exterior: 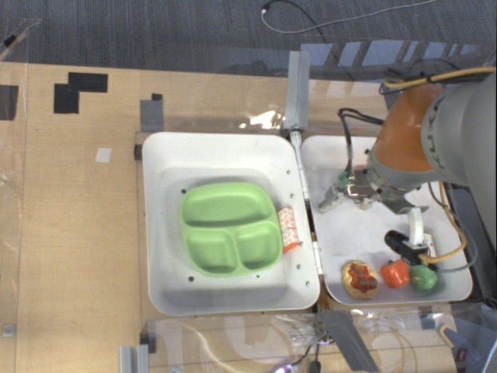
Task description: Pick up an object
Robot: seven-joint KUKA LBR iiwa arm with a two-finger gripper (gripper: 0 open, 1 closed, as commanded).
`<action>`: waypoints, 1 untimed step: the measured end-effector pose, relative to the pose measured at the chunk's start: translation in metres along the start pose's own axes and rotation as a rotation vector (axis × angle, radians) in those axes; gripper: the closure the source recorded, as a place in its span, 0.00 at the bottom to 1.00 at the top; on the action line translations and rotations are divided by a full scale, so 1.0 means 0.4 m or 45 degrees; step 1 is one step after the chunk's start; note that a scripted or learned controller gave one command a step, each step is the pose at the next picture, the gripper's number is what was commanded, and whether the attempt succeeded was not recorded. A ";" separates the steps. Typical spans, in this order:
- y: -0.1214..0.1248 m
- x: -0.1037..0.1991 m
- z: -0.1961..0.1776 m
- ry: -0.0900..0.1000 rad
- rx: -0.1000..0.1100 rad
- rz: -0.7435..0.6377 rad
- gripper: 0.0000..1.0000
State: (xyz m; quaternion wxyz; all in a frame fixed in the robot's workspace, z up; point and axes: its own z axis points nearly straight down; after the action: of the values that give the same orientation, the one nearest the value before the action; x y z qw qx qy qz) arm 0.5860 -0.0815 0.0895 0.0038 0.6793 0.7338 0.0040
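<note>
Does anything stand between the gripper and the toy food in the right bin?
Nothing visible does. The gripper hangs over bare floor of the right white bin; the round pizza-like toy, red pepper toy and green toy lie beyond open floor.

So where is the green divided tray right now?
The green divided tray lies flat in the middle of the left bin, with a small orange-and-white packet at its right edge.

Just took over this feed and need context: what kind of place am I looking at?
Most likely a robotics lab pick-and-place bench: two white bins on a wooden bench, toy food beside a green divided plate, cables trailing over carpet, and the arm's gripper over the right bin.
</note>
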 end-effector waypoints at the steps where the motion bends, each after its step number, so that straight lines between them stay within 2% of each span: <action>1: 0.189 -0.051 0.012 0.014 0.057 0.115 0.00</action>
State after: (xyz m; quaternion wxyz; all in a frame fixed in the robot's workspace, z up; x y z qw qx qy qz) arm 0.6628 -0.0961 0.0856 -0.0157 0.7118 0.7022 -0.0087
